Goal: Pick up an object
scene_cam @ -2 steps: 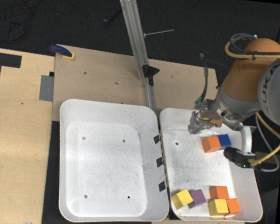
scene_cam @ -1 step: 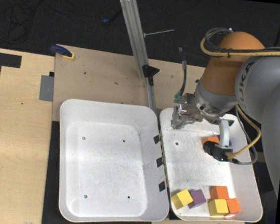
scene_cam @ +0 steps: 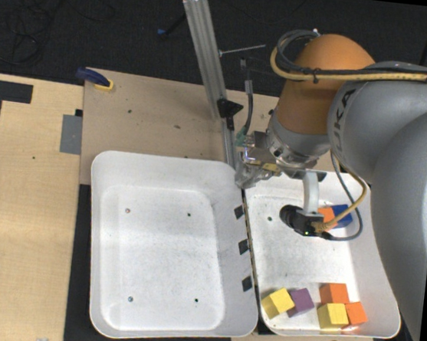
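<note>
The pick is not yet made, as far as can be judged: nothing shows in the hand point(scene_cam: 253, 171), which sits low at the far left corner of the right bin point(scene_cam: 280, 259), just by the rim that it shares with the left bin point(scene_cam: 157, 252). The likely targets are all well apart from it, gathered along the near edge of the right bin: a yellow block point(scene_cam: 278, 301) touching a purple block point(scene_cam: 302, 299), then an orange block point(scene_cam: 334, 292), a second yellow block point(scene_cam: 332, 315) and a second orange block point(scene_cam: 356, 313) packed close together. What is left, then, is the whole grasp and lift. Whether the hand is open or closed I cannot tell; it is small, dark against the rim, and partly covered by the wrist of the arm point(scene_cam: 389, 126) above it. A small orange-and-blue thing point(scene_cam: 337, 214) lies near the right bin's far side, half hidden by cable, and I cannot say what it is. The arm's bulk also covers the bin's right rim and the bench point(scene_cam: 150, 119) beyond it.
</note>
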`<state>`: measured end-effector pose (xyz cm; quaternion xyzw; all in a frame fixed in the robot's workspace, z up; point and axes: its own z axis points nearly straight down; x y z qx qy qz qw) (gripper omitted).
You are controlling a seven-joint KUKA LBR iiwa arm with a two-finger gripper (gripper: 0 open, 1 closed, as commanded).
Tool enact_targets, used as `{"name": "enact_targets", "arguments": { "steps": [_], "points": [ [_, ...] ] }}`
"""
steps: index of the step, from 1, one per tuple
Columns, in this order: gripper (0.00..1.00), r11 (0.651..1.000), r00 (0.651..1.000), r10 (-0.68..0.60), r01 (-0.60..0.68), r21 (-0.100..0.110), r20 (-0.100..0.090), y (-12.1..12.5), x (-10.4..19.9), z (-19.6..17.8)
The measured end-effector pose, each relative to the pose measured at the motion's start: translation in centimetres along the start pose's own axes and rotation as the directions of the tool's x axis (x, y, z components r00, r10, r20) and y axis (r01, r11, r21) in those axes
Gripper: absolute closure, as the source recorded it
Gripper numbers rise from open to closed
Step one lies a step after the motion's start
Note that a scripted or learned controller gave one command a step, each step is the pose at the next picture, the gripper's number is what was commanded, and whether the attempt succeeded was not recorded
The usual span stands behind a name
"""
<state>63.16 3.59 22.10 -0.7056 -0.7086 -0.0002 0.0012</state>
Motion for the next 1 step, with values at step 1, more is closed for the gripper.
{"name": "enact_targets", "arguments": {
  "steps": [1],
  "points": [
    [1.0, 1.0, 1.0, 0.0, 0.0, -0.002, 0.0, 2.18, 4.4, -1.46]
  ]
}}
